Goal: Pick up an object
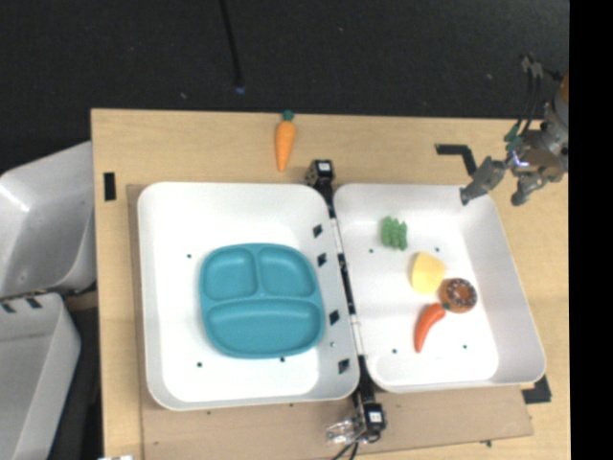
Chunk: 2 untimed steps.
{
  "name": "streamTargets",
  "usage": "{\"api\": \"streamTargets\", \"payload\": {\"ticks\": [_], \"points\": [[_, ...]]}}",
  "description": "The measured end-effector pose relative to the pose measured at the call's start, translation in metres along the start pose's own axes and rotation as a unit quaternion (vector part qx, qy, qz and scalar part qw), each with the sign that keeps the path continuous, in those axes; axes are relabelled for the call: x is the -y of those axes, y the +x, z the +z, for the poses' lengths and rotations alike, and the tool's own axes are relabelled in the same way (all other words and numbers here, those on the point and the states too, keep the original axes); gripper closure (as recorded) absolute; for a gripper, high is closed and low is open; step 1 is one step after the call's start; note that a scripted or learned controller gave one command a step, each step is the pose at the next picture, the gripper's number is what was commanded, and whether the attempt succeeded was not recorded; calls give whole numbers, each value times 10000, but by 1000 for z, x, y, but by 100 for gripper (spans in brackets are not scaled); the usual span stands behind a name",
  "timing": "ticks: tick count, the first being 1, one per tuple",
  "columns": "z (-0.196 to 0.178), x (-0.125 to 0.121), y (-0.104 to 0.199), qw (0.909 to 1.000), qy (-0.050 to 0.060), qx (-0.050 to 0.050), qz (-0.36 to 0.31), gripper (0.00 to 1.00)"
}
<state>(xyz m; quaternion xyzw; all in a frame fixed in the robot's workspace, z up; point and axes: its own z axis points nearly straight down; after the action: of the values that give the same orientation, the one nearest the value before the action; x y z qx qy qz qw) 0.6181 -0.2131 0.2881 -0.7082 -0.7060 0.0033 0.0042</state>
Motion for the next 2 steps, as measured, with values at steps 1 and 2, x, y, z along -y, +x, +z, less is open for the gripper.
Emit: {"api": "streamTargets", "payload": {"ticks": [1, 2], "points": [[-8, -2, 1, 10000, -62, 11, -15, 0], [46, -8, 8, 10000, -40, 11, -31, 0]]}}
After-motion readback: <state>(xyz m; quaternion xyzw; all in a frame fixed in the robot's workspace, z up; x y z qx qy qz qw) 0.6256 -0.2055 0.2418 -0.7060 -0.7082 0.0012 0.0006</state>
